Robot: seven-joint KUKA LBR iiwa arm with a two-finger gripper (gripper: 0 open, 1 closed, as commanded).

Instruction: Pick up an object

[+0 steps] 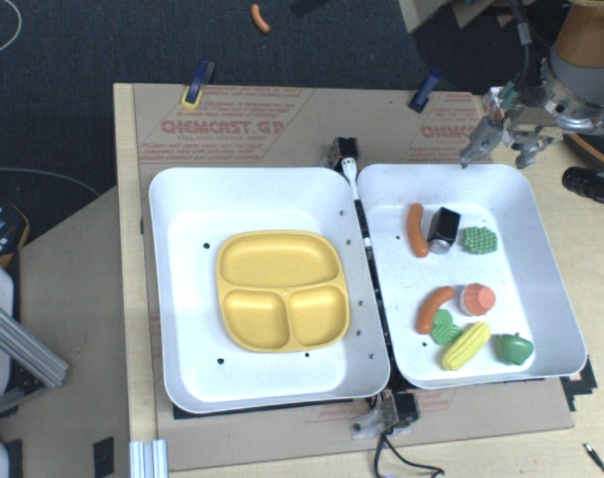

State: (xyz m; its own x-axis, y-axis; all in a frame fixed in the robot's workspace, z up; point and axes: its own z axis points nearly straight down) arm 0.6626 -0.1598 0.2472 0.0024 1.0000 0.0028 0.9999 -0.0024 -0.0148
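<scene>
My gripper (503, 149) hangs above the far edge of the right bin (550, 257), fingers spread apart with nothing between them. In that bin lie an orange sausage (415, 229), a small black-and-silver block (443, 230) and a green bumpy piece (479, 240) near the back. Closer to the front are another orange sausage (434, 306), a red-and-white piece (476, 299), a green leafy piece (445, 329), a yellow corn cob (466, 346) and a green pepper (514, 348). All the objects lie well in front of the gripper.
The left bin (182, 267) holds a yellow divided plate (281, 289). Clamps (196, 85) hold the cardboard base at the back. A small orange item (260, 17) lies on the dark floor beyond the bench. Metal framing stands at the lower left.
</scene>
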